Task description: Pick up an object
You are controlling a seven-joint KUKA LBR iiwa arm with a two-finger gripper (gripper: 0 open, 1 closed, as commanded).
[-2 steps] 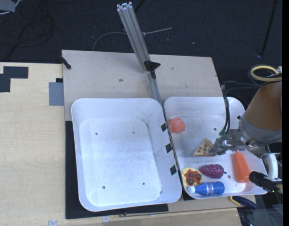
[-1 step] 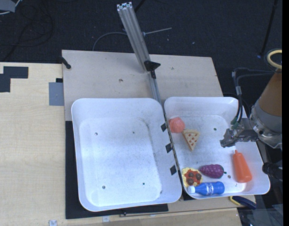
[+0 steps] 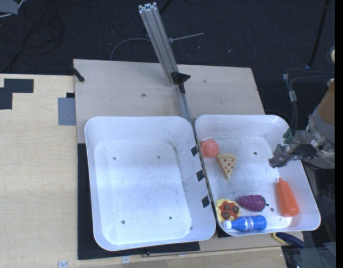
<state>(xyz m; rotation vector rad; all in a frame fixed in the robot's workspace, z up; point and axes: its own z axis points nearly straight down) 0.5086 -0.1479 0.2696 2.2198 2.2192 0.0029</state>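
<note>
The right bin holds a pink ball, a pizza slice, a bunch of purple grapes, an orange bottle, a blue bottle and a small yellow and red round toy. My gripper hangs over the right bin's right side, just above the orange bottle's top and apart from it. Nothing shows in its grasp.
The left bin sits beside the right one, with black clips along the shared rims. A metal rail slants up behind the bins. The grey arm comes in at the right edge.
</note>
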